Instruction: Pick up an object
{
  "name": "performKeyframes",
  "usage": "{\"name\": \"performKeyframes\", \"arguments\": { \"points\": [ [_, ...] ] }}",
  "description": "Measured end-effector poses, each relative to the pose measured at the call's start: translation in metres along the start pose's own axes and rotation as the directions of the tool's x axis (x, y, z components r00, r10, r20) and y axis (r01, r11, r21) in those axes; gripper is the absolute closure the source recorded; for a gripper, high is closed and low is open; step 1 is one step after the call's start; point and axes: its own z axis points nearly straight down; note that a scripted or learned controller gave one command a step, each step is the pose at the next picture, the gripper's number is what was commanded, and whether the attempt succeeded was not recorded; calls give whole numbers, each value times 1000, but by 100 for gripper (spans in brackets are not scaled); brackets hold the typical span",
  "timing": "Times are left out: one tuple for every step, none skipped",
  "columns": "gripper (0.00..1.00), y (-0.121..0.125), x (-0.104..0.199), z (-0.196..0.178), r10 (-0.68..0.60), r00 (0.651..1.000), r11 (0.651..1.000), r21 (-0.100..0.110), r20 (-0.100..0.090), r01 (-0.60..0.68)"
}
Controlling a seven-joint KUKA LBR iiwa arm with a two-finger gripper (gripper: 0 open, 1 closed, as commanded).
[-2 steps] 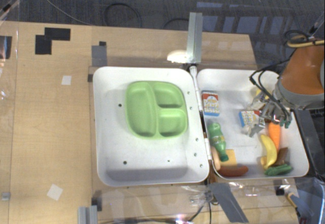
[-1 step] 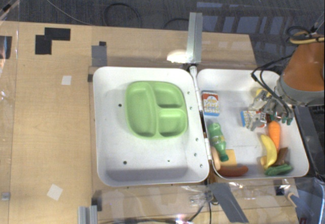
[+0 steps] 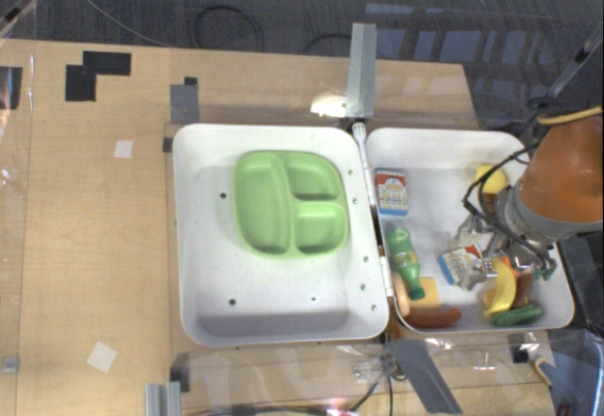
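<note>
Right now the arm [image 3: 566, 180] leans in over the right bin [image 3: 429, 155] on the wooden counter [image 3: 85, 244]. Its gripper [image 3: 486, 254] hangs low over a heap of toys near the bin's front right corner. I cannot tell if it is spread or pinching anything, because wires and metal bits hide that part. Just under it lies a small blue and white packet [image 3: 457, 266], and beside that a yellow banana [image 3: 503, 291] and a green pepper [image 3: 516, 315]. Another yellow toy [image 3: 491, 178] peeks out by the arm. Farther left in the same bin are a green bottle [image 3: 403, 257], a brown sausage [image 3: 435, 316], an orange block [image 3: 427, 289] and a little red and white box [image 3: 391, 192] lying flat. The left bin [image 3: 203, 216] holds a green tray [image 3: 288, 203] with three parts.
</note>
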Motion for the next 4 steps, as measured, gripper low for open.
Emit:
{"name": "performKeyframes", "arguments": {
  "points": [
    [100,-28,-18,-230,-176,984,984,5,4,176],
    [100,3,-6,-70,-296,955,955,-13,-16,296],
    [100,-42,-38,-170,-449,893,893,-2,-4,449],
    [100,-38,22,-52,-189,982,982,-7,-12,189]
  ]
}}
